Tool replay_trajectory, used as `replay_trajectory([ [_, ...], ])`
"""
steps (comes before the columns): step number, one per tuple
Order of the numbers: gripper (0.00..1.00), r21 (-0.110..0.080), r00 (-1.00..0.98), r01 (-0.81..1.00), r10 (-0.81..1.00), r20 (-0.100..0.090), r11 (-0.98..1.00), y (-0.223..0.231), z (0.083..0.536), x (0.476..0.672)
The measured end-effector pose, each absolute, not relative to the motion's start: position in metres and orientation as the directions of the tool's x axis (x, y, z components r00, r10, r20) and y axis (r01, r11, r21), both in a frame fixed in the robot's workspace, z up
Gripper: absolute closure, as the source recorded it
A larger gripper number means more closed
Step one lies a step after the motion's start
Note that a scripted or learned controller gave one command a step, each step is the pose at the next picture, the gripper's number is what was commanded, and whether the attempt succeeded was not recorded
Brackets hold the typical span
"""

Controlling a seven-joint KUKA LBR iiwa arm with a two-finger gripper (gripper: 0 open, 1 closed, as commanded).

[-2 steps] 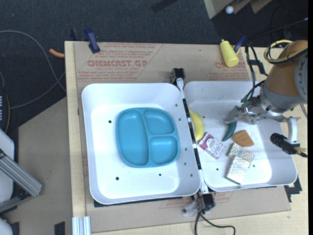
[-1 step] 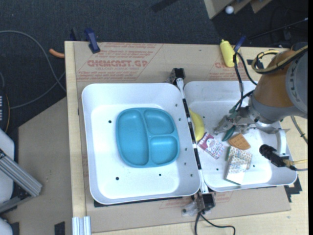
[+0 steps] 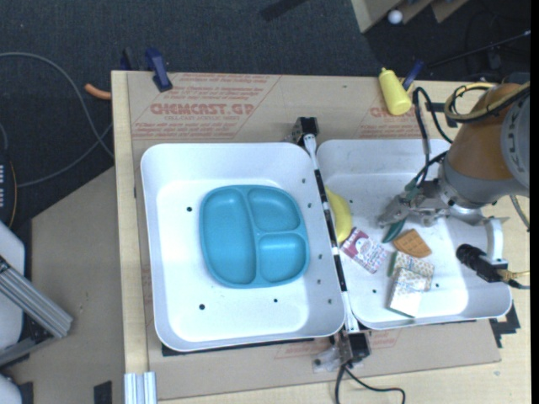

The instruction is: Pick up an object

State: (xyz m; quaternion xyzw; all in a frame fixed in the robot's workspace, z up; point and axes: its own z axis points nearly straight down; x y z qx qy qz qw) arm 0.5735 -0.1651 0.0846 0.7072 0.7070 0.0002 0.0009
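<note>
I am over the right bin, and my gripper hangs low above its middle. My jaws look spread apart, with nothing between them. I do not see any object held.

The things I may pick lie close together under me and to my left. A cracker is just beside my fingertips. Below it lies a small box, touching or almost touching the cracker. A packet with a red print is near them, and a banana rests against the left wall of this bin. The left bin has a blue tray, well apart from me.

I think the risk is the crowding. If I go down at the cracker, one finger may land on the box and push both away, or I close on an edge and it slips out. The cracker is flat and thin, so my fingers may close above it and take nothing. The banana sits at the wall, where one finger has little room.
</note>
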Motion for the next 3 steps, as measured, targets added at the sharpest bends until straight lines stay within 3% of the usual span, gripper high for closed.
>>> replay_trajectory([
  [1, 1.00, 0.004, 0.000, 1.000, 1.000, -0.001, 0.000, -0.165, 0.095, 0.574],
  [2, 1.00, -0.001, -0.002, 1.000, 1.000, 0.002, 0.002, -0.097, 0.137, 0.557],
  [3, 1.00, 0.001, -0.002, 1.000, 1.000, 0.001, 0.002, -0.030, 0.185, 0.575],
])
